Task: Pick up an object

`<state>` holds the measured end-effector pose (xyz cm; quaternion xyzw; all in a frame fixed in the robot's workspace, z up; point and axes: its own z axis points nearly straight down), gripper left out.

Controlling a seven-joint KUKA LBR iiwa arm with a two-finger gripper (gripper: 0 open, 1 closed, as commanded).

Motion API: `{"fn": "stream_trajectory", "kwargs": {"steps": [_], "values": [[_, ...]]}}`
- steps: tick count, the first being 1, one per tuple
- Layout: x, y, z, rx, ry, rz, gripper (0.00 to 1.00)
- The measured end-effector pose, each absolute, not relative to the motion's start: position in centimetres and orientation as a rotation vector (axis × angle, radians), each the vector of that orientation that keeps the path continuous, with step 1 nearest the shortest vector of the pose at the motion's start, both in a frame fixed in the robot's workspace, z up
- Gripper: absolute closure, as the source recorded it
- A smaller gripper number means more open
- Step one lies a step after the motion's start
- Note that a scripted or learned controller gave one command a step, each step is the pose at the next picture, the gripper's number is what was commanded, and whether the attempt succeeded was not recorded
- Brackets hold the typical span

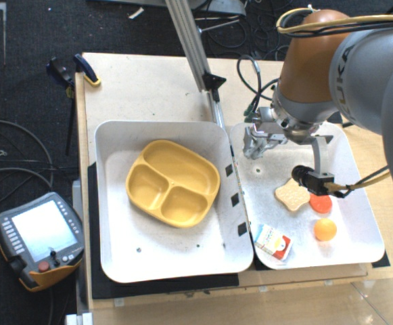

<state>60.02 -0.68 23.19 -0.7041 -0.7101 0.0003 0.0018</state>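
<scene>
The tool point(256, 144) hangs over the far left corner of the right shallow white bin point(277, 172); you cannot tell whether it is open or closed. Your nearest target, the pale tan toast-shaped slice point(289, 196), lies apart from it, nearer the camera and rightward.

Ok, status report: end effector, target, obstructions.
End effector over far left corner of right bin, apart from objects. Toast slice, red piece, orange ball, carton lie nearer. Nothing between.
</scene>
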Motion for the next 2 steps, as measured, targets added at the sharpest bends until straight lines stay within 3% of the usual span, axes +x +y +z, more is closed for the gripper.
{"fn": "stream_trajectory", "kwargs": {"steps": [1, 2], "values": [[57.2, 4.1, 23.6, -2.21, -2.228, 0.0, 1.0], [56.1, 9.8, 22.7, -2.209, -2.229, 0.0, 1.0]]}}
